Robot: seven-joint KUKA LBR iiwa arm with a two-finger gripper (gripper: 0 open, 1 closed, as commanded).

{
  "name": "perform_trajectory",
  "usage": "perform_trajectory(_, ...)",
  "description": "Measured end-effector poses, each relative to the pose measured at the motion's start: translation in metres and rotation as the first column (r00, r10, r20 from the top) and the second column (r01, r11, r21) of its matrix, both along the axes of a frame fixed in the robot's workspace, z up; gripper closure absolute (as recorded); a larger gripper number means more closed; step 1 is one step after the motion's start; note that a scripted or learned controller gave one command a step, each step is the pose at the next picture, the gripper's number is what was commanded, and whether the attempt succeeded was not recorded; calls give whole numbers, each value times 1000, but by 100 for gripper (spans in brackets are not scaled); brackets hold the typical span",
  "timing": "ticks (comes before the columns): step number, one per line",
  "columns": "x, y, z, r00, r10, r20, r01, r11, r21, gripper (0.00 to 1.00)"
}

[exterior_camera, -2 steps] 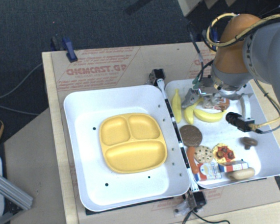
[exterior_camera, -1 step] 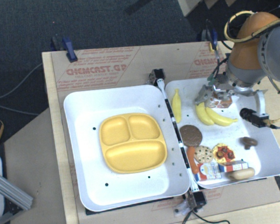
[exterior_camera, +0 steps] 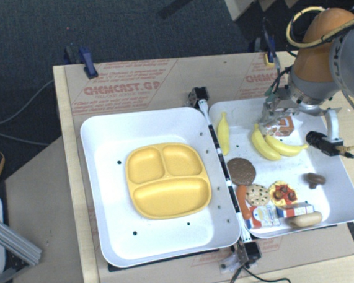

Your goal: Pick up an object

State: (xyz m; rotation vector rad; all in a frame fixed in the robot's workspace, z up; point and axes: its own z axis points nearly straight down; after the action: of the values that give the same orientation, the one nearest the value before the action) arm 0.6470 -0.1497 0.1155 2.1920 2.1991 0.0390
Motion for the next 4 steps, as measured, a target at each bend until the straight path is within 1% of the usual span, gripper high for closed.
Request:
perform_trajectory(1,0,-1,-1,1000,-1,-1,1,1000,-2,0)
perform_trajectory(2,-64,39,-31,999,-3,-47,4,1000,10,0)
perform_trajectory(3,-62,38,-21,999,-4,-42,4,1000,8,100)
perform_trajectory(4,-58,127,75,999,8,-32,-7,1000,12,100)
